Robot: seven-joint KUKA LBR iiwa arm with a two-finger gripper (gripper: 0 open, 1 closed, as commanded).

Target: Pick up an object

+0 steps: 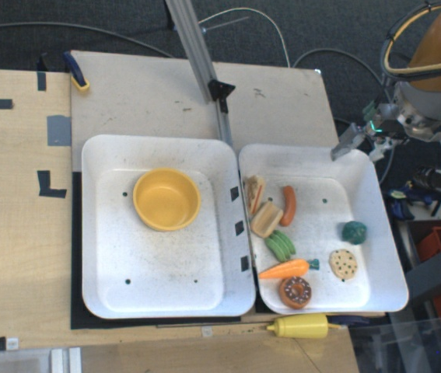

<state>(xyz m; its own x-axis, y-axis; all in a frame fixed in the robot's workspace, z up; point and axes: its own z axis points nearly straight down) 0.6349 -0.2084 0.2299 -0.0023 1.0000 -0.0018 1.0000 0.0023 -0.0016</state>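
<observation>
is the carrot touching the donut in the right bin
Cannot tell. In the camera view the carrot lies just above the donut, their edges meeting with no plain gap.

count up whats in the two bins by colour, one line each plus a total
Yellow: 1, the bowl in the left bin
Tan: 3, sandwich, bread, cookie in the right bin
Orange: 2, sausage, carrot
Green: 2, ridged piece, teal ball
Brown: 1, donut
Total: 9
</observation>
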